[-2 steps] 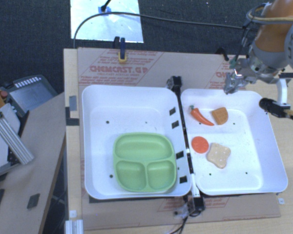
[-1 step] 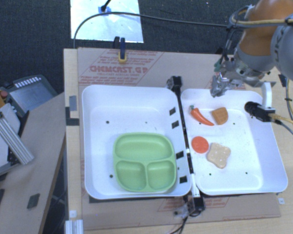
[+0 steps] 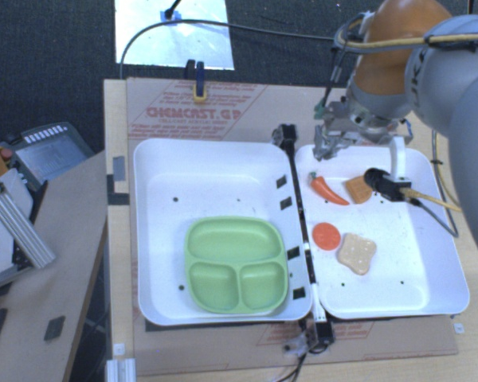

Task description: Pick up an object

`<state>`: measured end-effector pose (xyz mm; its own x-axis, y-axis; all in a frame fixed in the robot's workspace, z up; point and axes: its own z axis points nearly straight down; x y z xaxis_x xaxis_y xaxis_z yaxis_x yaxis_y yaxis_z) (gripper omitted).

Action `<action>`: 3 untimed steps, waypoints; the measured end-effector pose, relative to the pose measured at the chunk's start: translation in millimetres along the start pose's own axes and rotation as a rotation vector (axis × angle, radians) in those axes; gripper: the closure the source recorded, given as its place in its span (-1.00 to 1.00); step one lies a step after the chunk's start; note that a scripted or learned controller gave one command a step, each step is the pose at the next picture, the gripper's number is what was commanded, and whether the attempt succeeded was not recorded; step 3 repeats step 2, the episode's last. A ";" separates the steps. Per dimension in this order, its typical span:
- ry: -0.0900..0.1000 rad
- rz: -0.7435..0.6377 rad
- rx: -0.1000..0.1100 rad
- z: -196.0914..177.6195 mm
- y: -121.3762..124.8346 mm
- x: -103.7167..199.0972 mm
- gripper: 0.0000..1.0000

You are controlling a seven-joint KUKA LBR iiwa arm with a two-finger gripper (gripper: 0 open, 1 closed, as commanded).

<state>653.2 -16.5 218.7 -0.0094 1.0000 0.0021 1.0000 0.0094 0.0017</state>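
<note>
Nearest the camera, the green divided plate sits in the front of the left bin, and a pale slice of toast lies in the right bin with a red disc just beside it on the left. Further back in that bin are an orange carrot and, touching its right end, a small brown piece.

The gripper hangs above the back left corner of the right bin, close to the divider between the bins; whether it is parted or closed I cannot tell at this angle.

The carrot looks like the closest thing to pick, lying just in front of the gripper and slightly to its right. The risk is that a straight descent lands behind the carrot or on the bin's rim. The carrot is slim and tapered, so it could roll or slip out, and the brown piece beside it could be nudged or caught too.
</note>
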 end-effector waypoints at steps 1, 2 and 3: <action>0.001 -0.001 -0.001 -12.0 -0.3 58.3 1.00; 0.001 0.000 0.000 -1.3 0.2 117.2 1.00; 0.001 0.000 0.000 -1.3 0.2 117.2 1.00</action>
